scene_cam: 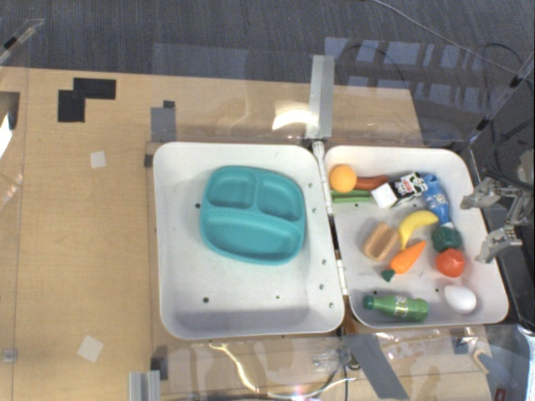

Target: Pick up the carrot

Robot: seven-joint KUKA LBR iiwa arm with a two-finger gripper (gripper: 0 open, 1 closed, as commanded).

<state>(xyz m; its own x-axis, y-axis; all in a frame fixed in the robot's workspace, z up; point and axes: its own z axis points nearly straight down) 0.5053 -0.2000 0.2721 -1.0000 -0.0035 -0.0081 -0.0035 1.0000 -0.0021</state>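
The gripper [495, 224] hangs at the right rim of the right bin [481, 182], its two fingers spread apart with nothing between them. The carrot [406, 260] lies inside that bin, to the left of the jaws and slightly below them in the view, between a hot dog [380, 242] and a tomato [450, 262], just under a banana [417, 224]. A black-and-white carton [407, 187] carries print too small to read. The left bin [175, 224] holds a teal divided plate [252, 214].
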